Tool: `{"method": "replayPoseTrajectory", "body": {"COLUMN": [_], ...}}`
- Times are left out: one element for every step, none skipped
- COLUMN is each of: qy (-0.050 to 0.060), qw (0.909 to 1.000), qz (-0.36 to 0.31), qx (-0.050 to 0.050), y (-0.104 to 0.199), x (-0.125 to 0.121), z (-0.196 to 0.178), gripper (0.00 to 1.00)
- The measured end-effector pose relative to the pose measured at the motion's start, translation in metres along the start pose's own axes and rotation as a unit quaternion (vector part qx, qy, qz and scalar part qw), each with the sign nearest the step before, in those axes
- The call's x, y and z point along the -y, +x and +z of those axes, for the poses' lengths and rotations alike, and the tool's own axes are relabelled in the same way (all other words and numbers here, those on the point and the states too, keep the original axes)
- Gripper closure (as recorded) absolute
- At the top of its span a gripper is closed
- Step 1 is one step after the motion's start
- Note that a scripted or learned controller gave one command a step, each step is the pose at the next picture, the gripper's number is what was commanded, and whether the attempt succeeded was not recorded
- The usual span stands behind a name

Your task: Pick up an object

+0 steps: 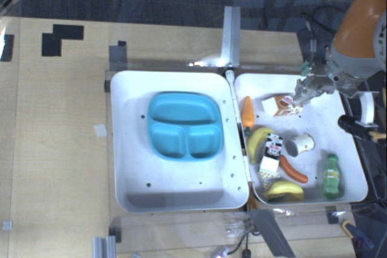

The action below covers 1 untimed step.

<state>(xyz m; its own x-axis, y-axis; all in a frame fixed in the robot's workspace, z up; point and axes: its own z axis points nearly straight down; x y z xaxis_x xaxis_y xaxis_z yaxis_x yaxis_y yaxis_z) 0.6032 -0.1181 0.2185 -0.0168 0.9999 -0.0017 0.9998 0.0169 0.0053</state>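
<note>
Reaching in over the far right corner of the shallow white right-hand bin (pixel 357 187), the grey arm with its orange band (pixel 363 21) ends in a metal pincer (pixel 307 90) that hangs just above a small white and brown packet (pixel 279 106); whether that pincer is spread or pressed together cannot be told, and nothing is seen caught in it. Taking the packet as landmark, an orange carrot-shaped toy (pixel 247 112) lies just to its left against the dividing wall, a curved yellow banana (pixel 259 142) sits nearer the camera and slightly left, and a black and white patterned small box (pixel 273 147) touches that banana. A short white cylinder cup (pixel 300 144) lies on its side in front of the packet, with a red-orange sausage-shaped toy (pixel 292 170) closer still, a second yellow banana (pixel 284 190) at the near edge, and a green plastic bottle (pixel 331 176) off to the near right. Well to the packet's left, the shallow white left-hand bin (pixel 130 178) carries a light blue three-compartment plastic tray (pixel 184 125), both bins resting on the pale wooden counter (pixel 54 148).
</note>
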Motion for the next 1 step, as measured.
{"method": "replayPoseTrajectory", "body": {"qy": [-0.001], "qw": [0.981], "qz": [-0.194], "qx": [0.001], "y": [-0.0249], "x": [-0.067], "z": [-0.0835], "gripper": [1.0]}}
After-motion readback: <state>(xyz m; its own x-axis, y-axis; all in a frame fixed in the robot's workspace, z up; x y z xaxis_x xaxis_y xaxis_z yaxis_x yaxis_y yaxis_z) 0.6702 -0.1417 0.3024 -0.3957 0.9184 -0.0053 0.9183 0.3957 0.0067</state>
